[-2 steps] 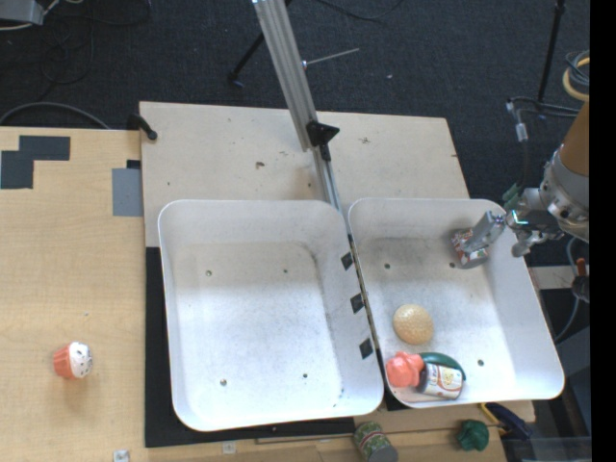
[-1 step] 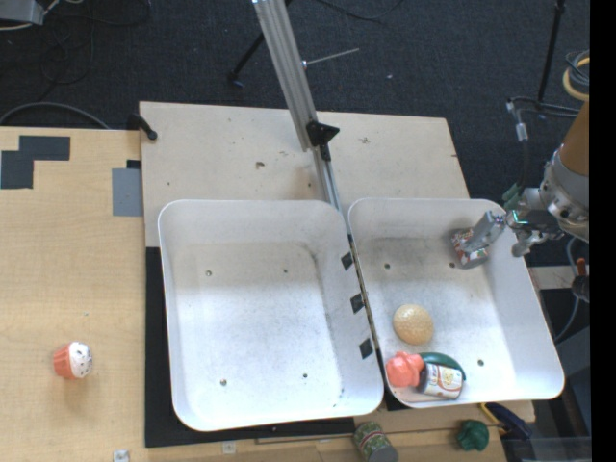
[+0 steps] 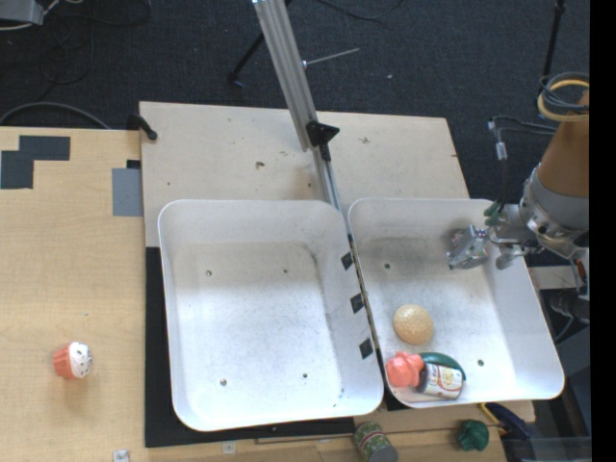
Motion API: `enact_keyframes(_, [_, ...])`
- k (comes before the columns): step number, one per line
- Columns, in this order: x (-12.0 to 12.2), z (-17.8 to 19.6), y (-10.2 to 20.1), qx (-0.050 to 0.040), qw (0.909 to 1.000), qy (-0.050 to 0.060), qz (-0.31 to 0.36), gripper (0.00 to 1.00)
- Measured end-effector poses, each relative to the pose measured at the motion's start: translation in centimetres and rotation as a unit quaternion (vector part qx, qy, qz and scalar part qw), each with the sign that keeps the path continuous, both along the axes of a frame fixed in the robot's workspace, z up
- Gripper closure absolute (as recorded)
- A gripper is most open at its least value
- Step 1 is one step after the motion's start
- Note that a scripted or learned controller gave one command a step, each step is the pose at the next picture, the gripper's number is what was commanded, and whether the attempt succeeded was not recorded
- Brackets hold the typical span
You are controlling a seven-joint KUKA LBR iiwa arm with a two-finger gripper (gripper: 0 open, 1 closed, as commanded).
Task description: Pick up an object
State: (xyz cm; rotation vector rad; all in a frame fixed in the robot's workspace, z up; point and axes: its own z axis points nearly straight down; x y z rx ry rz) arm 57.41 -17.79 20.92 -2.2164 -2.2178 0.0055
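Observation:
In the right bin (image 3: 500, 349) lie a round tan ball (image 3: 413, 323) and, at the near rim, a red lump (image 3: 404, 371) touching a dark green bottle with a label (image 3: 443, 376). My gripper (image 3: 469, 248) hangs over the far right part of that bin, above and to the right of the tan ball, well apart from it. Nothing shows between its metal fingers. The arm with its orange band (image 3: 566, 157) reaches in from the right.
The left bin (image 3: 183, 258) stands beside the right one, with a dark divider (image 3: 354, 287) between them. A slanted aluminium rail (image 3: 289, 65) rises behind. A small red-and-white toy (image 3: 73, 361) lies on the wooden bench at left. Two green things (image 3: 472, 435) lie below the bins.

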Motion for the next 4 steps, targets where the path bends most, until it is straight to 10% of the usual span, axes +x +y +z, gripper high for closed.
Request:
enact_keyframes(2, [-0.5,-9.9,-1.2,0.0002,1.0,0.001,-0.001,0.0])
enact_keyframes(3, [-0.4,-8.6,-1.3,-0.0003,1.0,-0.002,-0.002,1.0])
enact_keyframes(4, [0.0,-3.9,-0.6,-0.0011,1.0,-0.005,0.0,1.0])
